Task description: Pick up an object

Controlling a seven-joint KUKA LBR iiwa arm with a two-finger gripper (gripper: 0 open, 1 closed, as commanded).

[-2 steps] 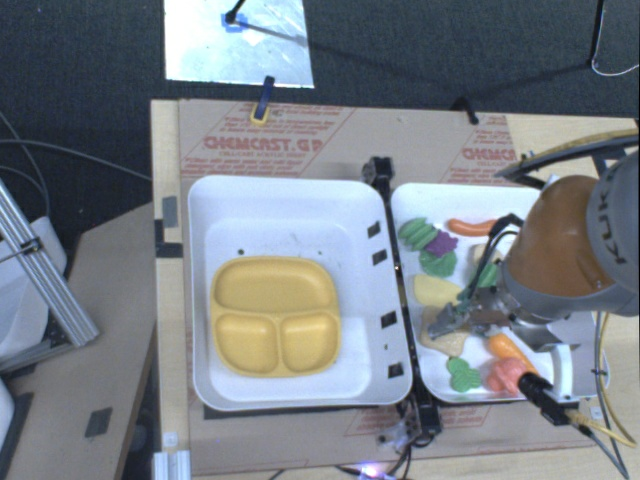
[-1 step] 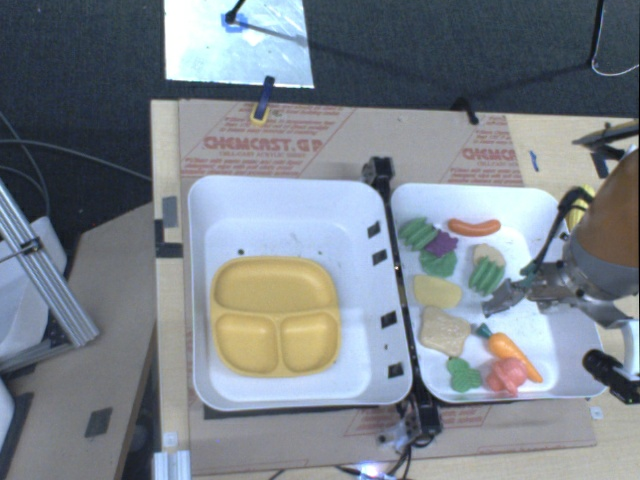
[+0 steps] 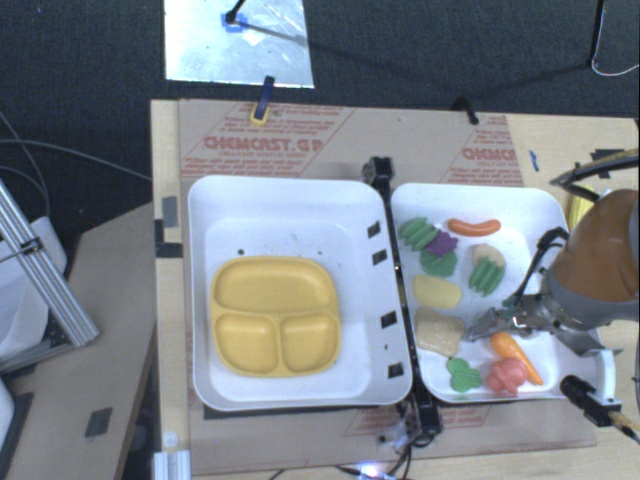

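The tool [image 3: 490, 326] is hovering low in the right bin [image 3: 545, 206], its dark metal fingers reaching leftward from the grey arm [image 3: 600, 268]; whether they are parted or closed I cannot tell, and nothing is visibly lodged between them. Just beside the tip the orange carrot [image 3: 517, 353] is lying at a slant, with a pink toy [image 3: 505, 376] touching its lower end and a green broccoli-like piece [image 3: 462, 376] further left. A pale tan piece [image 3: 438, 333] is sitting just left of the tip, and above it a yellow piece [image 3: 437, 290].

In my judgement the carrot is the likeliest target (it is nearest, and slim enough to fit a two-finger grip). To do this well, the fingers should be straddling the carrot across its narrow width, not along its length, and coming down clear of the pink toy so it is not getting dragged along.

Further out are lying green pieces [image 3: 417, 233], a purple-and-green one [image 3: 438, 261], a sausage [image 3: 473, 227] and a green-and-tan piece [image 3: 487, 268]. In the left bin [image 3: 200, 268] a yellow divided tray [image 3: 276, 315] is resting, well apart on the bench [image 3: 400, 133].
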